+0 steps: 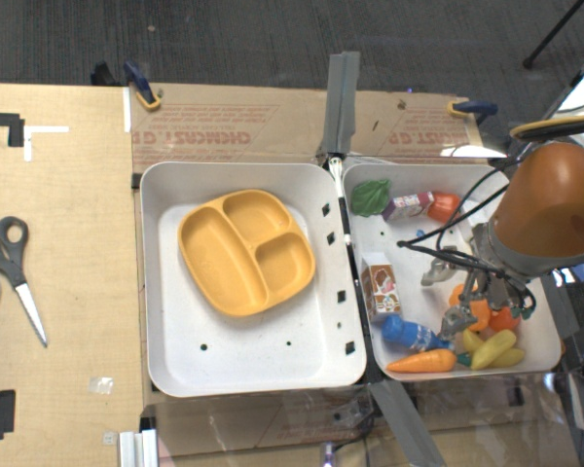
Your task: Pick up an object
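The right bin holds a jumble of toy food: a green leafy piece, a small bottle with a red end, a brown-and-white carton, a blue item, a carrot, and yellow pieces beside an orange lump in the near right corner. The arm leans in from the right, its orange band bulking over the bin, and the gripper hangs low above that orange lump. Cables and the wrist crowd the tip, so I cannot tell its grip state or whether anything is caught. The left bin carries a yellow divided plate.
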`<state>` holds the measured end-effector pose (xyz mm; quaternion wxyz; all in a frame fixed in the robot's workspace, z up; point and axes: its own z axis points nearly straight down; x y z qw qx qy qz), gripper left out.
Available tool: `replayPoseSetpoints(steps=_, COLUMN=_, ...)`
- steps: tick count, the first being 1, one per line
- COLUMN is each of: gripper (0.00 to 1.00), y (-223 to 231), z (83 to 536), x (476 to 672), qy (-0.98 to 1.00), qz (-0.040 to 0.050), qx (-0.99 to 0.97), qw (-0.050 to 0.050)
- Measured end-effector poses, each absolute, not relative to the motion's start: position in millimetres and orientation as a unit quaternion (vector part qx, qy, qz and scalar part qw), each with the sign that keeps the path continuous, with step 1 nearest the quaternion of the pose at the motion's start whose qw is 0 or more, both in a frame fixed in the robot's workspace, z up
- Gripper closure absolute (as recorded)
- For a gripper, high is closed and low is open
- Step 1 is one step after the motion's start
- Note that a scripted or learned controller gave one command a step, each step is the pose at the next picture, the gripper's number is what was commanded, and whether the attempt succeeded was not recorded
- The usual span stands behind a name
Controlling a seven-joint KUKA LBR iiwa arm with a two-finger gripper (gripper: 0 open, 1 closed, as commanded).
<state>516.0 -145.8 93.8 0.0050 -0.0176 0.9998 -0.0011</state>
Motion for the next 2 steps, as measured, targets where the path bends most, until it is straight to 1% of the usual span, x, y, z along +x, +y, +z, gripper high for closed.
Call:
replayPoseSetpoints(steps=1, gripper=1.0, y=-145.4, z=102.5, x=516.6, qy=1.0, qz=-0.0013, qx=-0.019, qw=0.005)
replayPoseSetpoints(steps=2, gripper=0.0, y=-145.3, z=102.7, x=516.9, qy=1.0, qz=-0.0014, qx=-0.019, qw=0.006)
